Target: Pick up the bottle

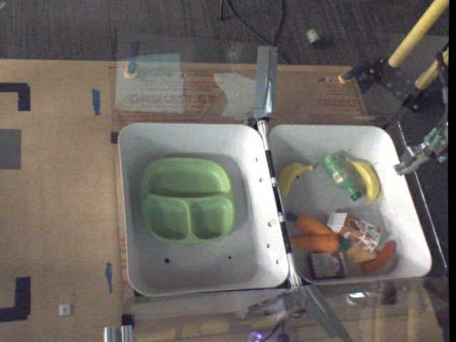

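Note:
A small green see-through bottle (340, 175) lies on its side in the far part of the right bin (410, 212), tilted, with a yellow banana (366, 179) touching its right side and another banana (293, 176) a little to its left. My gripper (420, 155) hangs at the view's right edge, just past the right bin's rim, well to the right of the bottle and apart from it. Nothing shows in its grasp.
The right bin's near half holds two carrots (314, 234), a small printed box (356, 230), a red sausage (382, 256) and a dark block (326, 264). A green divided plate (188, 199) lies in the left bin (135, 155). A yellow pole (420, 23) slants at the top right.

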`<action>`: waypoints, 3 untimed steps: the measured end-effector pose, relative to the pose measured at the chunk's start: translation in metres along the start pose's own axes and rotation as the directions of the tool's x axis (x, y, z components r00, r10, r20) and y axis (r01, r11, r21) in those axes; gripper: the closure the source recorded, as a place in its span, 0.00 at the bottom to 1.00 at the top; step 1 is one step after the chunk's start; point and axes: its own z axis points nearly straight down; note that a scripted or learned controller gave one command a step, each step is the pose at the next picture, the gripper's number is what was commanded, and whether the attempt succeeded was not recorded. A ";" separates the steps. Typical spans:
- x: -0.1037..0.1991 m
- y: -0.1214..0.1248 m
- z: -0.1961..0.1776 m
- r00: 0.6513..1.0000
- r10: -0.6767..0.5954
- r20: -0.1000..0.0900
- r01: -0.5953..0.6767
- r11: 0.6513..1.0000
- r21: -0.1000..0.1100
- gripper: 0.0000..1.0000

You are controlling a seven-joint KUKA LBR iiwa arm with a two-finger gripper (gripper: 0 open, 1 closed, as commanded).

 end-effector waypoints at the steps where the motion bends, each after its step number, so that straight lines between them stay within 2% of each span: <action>1: 0.026 -0.043 0.006 1.000 -0.003 0.000 0.003 1.000 0.001 1.00; 2: 0.022 -0.054 0.035 0.964 0.267 -0.001 -0.267 0.964 0.003 1.00; 3: 0.091 -0.035 -0.014 0.988 0.157 0.001 -0.157 0.988 -0.001 1.00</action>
